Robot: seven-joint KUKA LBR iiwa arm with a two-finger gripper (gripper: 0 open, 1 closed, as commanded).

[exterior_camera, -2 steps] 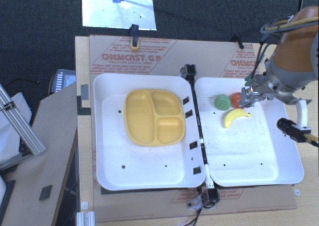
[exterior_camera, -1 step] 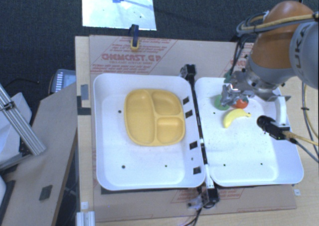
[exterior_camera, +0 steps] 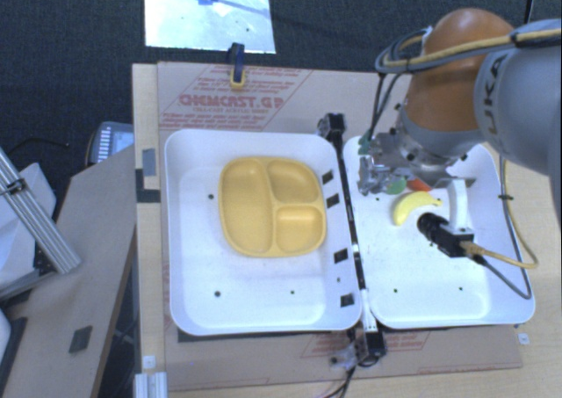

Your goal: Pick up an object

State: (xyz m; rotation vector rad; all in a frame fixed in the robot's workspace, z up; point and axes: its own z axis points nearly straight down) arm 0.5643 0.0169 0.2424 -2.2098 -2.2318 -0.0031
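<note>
Tool (exterior_camera: 376,175) low in right bin (exterior_camera: 492,300), far-left corner, just left of banana (exterior_camera: 413,206) and small green and red pieces; grip state cannot be told. Yellow tray (exterior_camera: 270,206) lies in left bin (exterior_camera: 189,300). Nothing visibly lifted; pick apparently not yet done.

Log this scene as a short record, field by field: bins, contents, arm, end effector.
left bin: holds a yellow divided plate, three compartments
right bin: holds a banana, plus small green and orange items partly hidden under the arm
arm: reaches in from the right, over the right bin's far end
end effector: low over the right bin, left of the banana; nothing visibly held
</note>
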